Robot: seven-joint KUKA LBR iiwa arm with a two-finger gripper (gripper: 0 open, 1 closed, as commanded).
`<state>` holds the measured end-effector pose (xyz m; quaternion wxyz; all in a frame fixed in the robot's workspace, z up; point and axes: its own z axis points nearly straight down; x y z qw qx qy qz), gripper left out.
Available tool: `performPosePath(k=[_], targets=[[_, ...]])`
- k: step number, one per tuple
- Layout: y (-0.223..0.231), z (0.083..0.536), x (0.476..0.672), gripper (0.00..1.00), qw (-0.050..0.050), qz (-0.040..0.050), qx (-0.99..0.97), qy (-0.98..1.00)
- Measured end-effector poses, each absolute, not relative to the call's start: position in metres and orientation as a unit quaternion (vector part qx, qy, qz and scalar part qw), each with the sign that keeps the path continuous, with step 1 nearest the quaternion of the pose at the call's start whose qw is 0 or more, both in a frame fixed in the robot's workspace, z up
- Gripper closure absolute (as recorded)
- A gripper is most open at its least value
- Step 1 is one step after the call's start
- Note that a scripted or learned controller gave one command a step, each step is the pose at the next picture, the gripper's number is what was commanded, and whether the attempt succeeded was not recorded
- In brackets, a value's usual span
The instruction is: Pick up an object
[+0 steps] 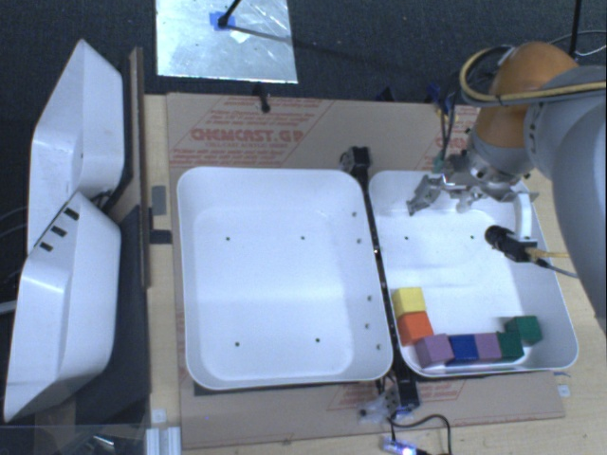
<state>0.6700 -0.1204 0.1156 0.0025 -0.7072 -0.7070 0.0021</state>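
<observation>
Several small blocks lie along the near edge of the right bin [560,301]: a yellow block [409,300], an orange block [413,326], a purple block [433,349], a blue block [464,347], a mauve block [487,345] and a green block [522,331]. My gripper [440,200] hangs over the far part of that bin, well away from the blocks. Its fingers are spread open and nothing sits between them.
The left bin [275,188] lies beside the right one, with a dark divider between them. A black cylindrical part [507,243] with a cable juts out below the wrist. White housings [71,254] stand left of the bench. A metal sheet [226,22] lies at the back.
</observation>
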Motion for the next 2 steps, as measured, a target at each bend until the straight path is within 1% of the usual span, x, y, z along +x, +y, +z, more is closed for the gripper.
performPosePath(k=[1,2], targets=[[-0.105,0.085,0.667,0.00,0.001,0.0003,-0.707,-0.708],[-0.168,0.087,0.674,0.00,-0.001,0.0001,-0.708,-0.706]])
